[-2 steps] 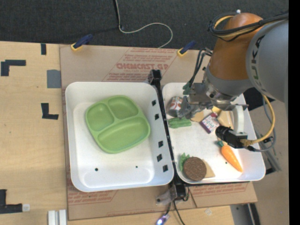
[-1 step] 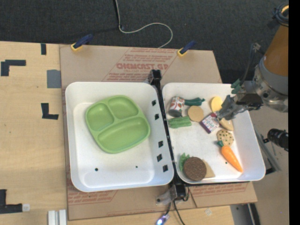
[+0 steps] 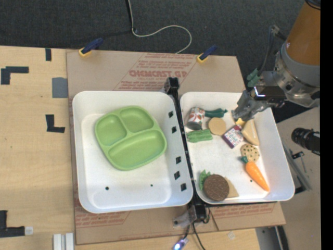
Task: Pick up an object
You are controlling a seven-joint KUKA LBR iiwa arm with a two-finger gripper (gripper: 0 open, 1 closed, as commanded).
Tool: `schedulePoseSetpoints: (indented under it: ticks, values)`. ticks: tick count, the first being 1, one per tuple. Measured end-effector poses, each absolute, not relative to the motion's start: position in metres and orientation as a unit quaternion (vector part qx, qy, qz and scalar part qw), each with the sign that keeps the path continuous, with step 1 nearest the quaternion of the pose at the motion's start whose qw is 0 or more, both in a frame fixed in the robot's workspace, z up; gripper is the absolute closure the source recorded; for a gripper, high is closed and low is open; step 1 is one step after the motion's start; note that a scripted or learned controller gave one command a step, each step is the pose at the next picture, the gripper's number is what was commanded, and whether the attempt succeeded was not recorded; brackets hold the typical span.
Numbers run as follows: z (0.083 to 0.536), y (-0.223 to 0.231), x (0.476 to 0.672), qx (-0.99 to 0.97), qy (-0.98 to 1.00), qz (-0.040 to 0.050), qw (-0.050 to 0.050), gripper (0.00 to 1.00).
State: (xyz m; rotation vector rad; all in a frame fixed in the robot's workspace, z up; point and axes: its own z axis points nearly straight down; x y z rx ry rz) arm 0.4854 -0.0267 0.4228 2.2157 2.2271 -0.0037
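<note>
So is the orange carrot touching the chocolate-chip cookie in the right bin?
Touching, or very nearly: in the camera view the carrot has its green top right against the cookie's lower edge, with no bin floor visible between them.

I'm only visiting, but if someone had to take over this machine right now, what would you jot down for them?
Gripper: low over the right bin's upper right corner; nothing seen in its jaws.
Toy food, all in the right bin: carrot, cookie, burger, green bean, round cracker.
Left bin: green divided plate.
Done: nothing lifted.
Left: grasp one item and raise it.
</note>
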Motion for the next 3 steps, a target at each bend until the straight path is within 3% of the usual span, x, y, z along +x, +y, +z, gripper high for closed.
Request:
schedulePoseSetpoints:
  ticks: [1,2,3]
  values:
    - [0.408,0.034,0.485,0.705,0.709,-0.0036,-0.002,1.00]
    - [0.416,0.031,0.486,0.707,0.707,-0.0071,-0.003,1.00]
    - [0.430,-0.034,0.485,0.709,0.705,-0.0031,-0.001,1.00]
